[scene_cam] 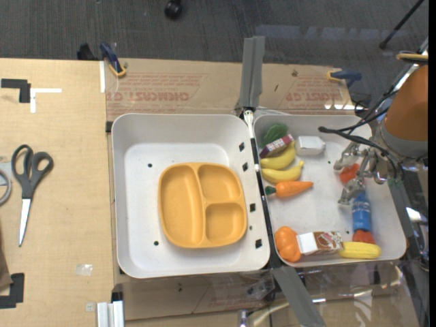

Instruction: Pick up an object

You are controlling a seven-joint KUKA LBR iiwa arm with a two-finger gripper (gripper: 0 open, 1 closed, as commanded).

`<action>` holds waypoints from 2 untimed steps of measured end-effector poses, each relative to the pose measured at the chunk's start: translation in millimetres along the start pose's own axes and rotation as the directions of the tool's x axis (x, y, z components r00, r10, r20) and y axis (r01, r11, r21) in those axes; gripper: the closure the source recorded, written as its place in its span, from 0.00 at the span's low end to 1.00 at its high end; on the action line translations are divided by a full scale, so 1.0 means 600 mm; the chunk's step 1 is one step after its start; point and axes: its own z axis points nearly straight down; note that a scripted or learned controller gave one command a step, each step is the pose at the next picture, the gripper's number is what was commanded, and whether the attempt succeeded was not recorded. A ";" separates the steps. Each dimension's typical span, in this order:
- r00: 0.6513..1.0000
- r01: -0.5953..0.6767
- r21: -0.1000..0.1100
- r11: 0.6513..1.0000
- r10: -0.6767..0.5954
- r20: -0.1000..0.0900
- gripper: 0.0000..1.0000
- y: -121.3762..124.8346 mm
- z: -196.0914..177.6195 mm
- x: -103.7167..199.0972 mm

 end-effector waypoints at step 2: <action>1.000 0.007 -0.005 1.000 -0.007 0.006 0.00 0.009 -0.018 -0.004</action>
